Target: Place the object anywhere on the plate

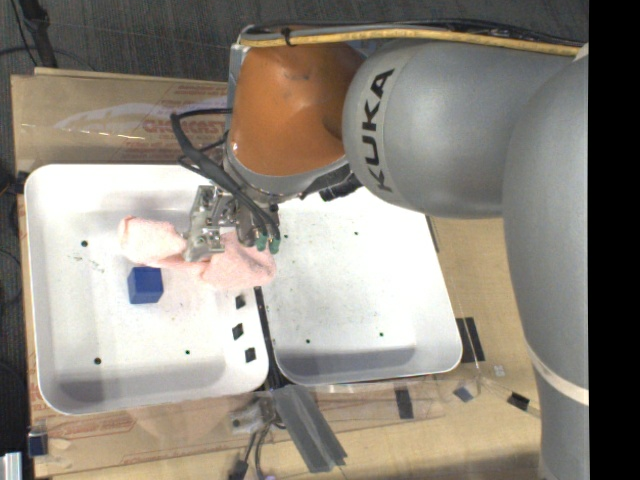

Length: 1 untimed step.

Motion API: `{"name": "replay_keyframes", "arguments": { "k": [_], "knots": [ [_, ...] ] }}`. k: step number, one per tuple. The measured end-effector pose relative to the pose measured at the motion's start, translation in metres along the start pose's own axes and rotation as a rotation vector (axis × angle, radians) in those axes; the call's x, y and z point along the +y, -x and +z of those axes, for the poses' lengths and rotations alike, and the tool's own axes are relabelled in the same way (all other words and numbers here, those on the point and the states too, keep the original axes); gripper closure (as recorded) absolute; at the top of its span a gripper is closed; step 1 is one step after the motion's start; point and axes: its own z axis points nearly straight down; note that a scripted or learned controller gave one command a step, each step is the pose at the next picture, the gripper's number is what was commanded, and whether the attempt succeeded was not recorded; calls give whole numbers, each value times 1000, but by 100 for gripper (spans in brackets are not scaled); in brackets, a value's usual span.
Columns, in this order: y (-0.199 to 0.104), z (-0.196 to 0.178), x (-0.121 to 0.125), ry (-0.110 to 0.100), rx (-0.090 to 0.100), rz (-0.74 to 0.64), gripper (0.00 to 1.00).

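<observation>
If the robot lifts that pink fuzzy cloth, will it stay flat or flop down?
The soft pink cloth would probably flop: it lies rumpled and spread unevenly on the floor of the left white bin, not holding a shape. It looks thin, so likely light. Pushed, it would probably bunch up rather than slide like the small blue cube beside it.

end effector point(213, 236) over pink cloth point(190, 248) | blue cube point(145, 284) in left bin point(60, 368)

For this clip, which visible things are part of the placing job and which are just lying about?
Job:
- soft pink cloth-like object, draped toward the bin divider
- gripper, over that pink object

Lying about:
- small blue cube in the left white bin
- right white bin
</observation>
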Motion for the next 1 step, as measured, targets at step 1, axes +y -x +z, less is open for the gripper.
{"name": "replay_keyframes", "arguments": {
  "k": [1],
  "knots": [
    [0, 0, 0, 0, 0, 0, 0]
  ]
}}
